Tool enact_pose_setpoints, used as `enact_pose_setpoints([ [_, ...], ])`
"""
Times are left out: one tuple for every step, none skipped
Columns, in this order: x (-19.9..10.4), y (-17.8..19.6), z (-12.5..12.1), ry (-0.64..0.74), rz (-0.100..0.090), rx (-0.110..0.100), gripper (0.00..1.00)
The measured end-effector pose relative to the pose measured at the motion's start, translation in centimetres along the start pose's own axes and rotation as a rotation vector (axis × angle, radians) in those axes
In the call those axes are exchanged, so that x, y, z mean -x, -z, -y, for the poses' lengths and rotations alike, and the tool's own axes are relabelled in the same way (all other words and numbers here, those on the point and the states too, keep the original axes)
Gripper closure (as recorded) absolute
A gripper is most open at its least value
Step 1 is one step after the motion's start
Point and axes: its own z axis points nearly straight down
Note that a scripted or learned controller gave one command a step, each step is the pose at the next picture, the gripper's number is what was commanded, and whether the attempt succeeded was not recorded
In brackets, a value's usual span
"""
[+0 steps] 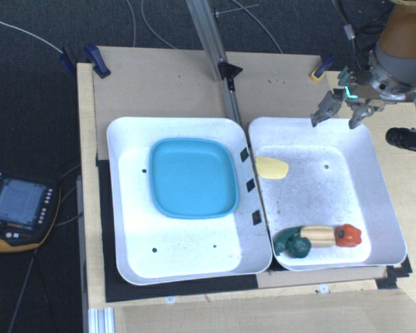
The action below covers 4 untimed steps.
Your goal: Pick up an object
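Over the far rim of the right bin (374,151) my fingers (342,115) hang spread, with nothing between them. The things I could take lie well apart from me: a yellow piece (272,168) by the left wall, and a green lump (293,244), a tan stick (317,236) and a red piece (347,235) crowded at the near edge. Those three touch, so I judge a descent there could nudge a neighbour or close on two. The yellow piece sits close to the wall, where a finger might catch.

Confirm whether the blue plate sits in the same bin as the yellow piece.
No: the blue plate lies in the left bin, while the yellow piece lies in the right bin.
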Motion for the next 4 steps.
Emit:
enact_pose_setpoints([
  [0.0, 0.0, 0.0, 0.0, 0.0, 0.0, 0.0],
  [0.1, -6.3, 0.1, 0.0, -0.001, -0.006, 0.0],
  [0.3, -10.6, -0.2, 0.0, -0.001, -0.004, 0.0],
  [0.5, -16.1, 0.8, 0.0, -0.001, -0.006, 0.0],
])
